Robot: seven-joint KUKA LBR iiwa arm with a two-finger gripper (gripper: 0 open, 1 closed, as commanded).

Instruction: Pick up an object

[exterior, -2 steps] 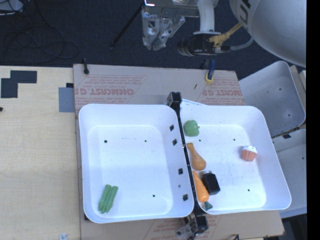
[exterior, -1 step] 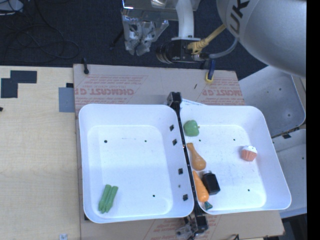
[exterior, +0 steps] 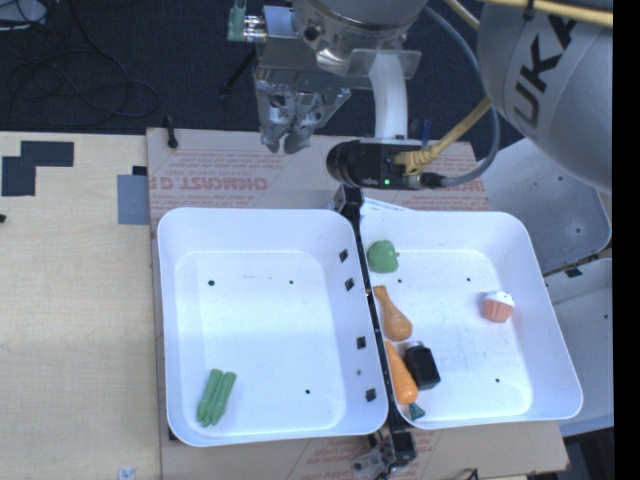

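So, starting at the left of the frame, we've got the left bin (exterior: 185, 268), a shallow white tray, with a little bunch of green beans (exterior: 215, 397) lying in its lower left corner, tilted slightly off vertical. The rest of that bin's floor is just white with a few small dark dots.

Moving toward the middle, the gripper (exterior: 292, 140) hangs at the top centre of the frame, above the cardboard sheet (exterior: 240, 180) behind the bins and well apart from every object. Its fingers look pressed together with nothing between them, so we'd call it closed on air.

Next is the right bin (exterior: 520, 258). Along its left wall, top to bottom, we see a green apple-like thing (exterior: 383, 257), then an orange squash-shaped piece (exterior: 393, 314), then a carrot (exterior: 401, 373) with a small black block (exterior: 421, 365) touching its right side. Further right, near the bin's right wall, sits a pink-and-white cupcake (exterior: 498, 306) on its own.

At the upper right of the frame we see the grey arm (exterior: 550, 58) coming in.
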